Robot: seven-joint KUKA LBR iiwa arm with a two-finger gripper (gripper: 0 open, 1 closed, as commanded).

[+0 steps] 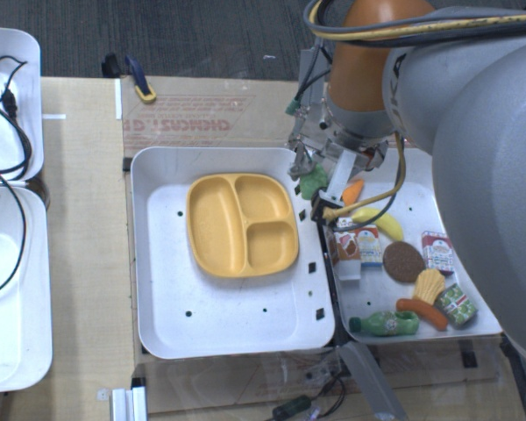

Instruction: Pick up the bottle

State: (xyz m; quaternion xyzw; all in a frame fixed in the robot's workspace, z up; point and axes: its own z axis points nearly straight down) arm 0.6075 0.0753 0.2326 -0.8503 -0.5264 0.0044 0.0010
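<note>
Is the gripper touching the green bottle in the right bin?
Apart. The camera view shows the gripper at the right bin's far end, while the green bottle lies at the near edge with other items between them.

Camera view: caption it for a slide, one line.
KUKA arm's gripper hovers at the right bin's top-left corner; green bottle lies by its front wall; yellow divided plate in left bin.

So two bins side by side: the left bin [158, 261] has a divided plate [242, 224] sitting in it. The right bin [447, 226] holds the bottle [384, 324] along its front edge, with a cookie [403, 260] further back.
</note>
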